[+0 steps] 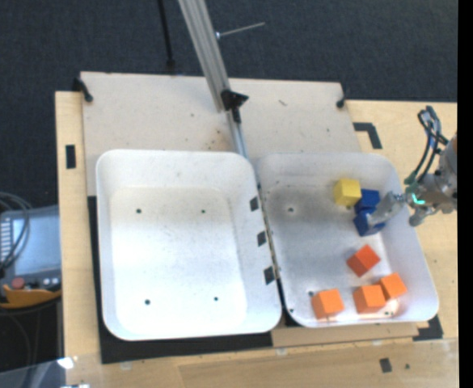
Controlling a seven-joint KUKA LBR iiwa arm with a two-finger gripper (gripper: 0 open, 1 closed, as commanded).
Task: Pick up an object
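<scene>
Camera view, hand [398, 204] at the right bin's [301, 314] three o'clock rim, grip state unclear, blue block [367, 211] just beside it, yellow block [348, 191] touching blue, orange blocks [371, 297] crowding five o'clock corner, left bin [179, 168] wide open.

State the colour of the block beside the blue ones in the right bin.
Yellow block, clearest in the camera view.

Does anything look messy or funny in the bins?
Nothing is spilled or broken. All the blocks sit in the right bin: a yellow block touching blue blocks, and four orange blocks near the front corner. The gripper sits beside the blue ones.
</scene>
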